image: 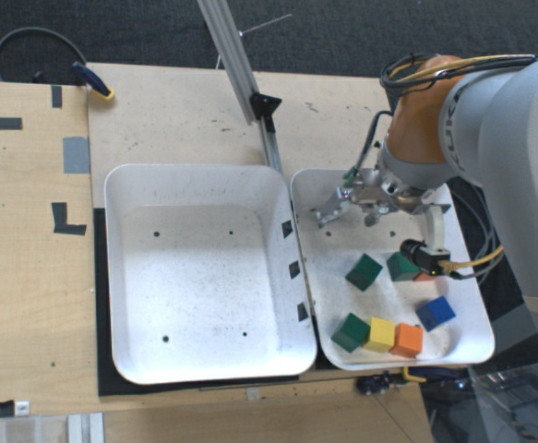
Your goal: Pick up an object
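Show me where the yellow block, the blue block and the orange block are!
yellow block [381, 332], camera view, middle of its top face.
blue block [436, 312], camera view, middle of its top face.
orange block [408, 339], camera view, middle of its top face.

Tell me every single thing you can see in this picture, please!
Green blocks: three, green, right bin.
Yellow block: one, yellow, right bin, near edge, between a green and the orange one.
Orange block: one, orange, beside the yellow.
Blue block: one, blue, right bin.
Left bin: one, white.
Right bin: one, white.
Clamp: one, blue and yellow, far left of bench.
Metal pole: one, grey, slanting above bins.
Arm: one, grey with orange band.
Gripper: one, metal, over right bin.
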`<state>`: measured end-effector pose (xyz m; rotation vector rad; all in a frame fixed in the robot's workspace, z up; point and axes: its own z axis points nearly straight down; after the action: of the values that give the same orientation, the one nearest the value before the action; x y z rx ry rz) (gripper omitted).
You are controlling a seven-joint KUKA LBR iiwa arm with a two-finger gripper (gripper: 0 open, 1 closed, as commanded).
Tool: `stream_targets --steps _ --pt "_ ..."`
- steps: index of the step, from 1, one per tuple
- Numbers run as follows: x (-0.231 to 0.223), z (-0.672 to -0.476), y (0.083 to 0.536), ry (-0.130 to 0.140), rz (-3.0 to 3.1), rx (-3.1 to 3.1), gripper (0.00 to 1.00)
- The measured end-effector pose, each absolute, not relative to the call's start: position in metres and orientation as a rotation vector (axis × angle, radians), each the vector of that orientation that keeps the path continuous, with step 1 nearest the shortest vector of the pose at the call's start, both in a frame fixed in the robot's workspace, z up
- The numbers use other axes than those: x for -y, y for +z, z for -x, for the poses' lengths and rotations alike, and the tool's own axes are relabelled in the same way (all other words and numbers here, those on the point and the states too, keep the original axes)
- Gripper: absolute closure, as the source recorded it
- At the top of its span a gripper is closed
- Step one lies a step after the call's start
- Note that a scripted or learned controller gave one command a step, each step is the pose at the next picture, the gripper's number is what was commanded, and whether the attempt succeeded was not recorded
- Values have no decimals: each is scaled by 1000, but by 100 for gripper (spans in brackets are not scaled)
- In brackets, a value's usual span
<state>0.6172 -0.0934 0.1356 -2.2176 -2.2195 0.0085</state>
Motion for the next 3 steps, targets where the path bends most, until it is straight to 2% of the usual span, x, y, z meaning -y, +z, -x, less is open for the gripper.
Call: stream_targets --steps 1,2,3 --pt "92 -619 149 2 2217 2224 100" --pt "95 -621 212 -5 2223 2226 100" --pt "94 -622 225 -1 2220 2223 100"
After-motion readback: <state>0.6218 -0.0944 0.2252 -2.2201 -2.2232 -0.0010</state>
